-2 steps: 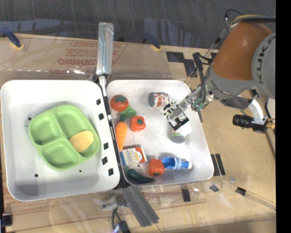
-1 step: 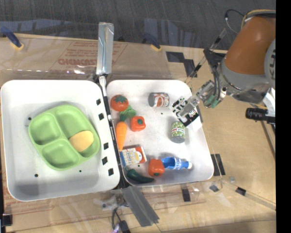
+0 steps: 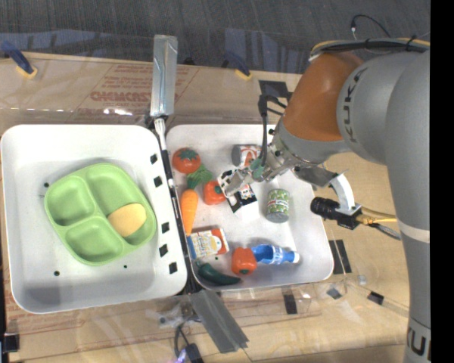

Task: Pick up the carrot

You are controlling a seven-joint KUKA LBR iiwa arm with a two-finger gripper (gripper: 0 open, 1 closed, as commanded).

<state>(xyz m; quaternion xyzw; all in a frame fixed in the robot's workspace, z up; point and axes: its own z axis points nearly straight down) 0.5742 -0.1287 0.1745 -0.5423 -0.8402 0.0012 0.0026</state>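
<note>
KUKA lettering on arm (image 3: 363,89) | carrot (image 3: 188,209) in right bin (image 3: 318,240) | pincer (image 3: 246,174) opening: cannot tell

bench (image 3: 76,89) | bears 2 white bins: left bin (image 3: 23,278), right bin (image 3: 318,259), side by side

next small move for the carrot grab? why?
Probably slide the gripper left and a little toward the near side, then stop above the carrot. The gripper sits mid right bin, apart from the carrot, which lies against the bin's left wall with a tomato behind it and a juice carton in front, so approach is tight.
</note>
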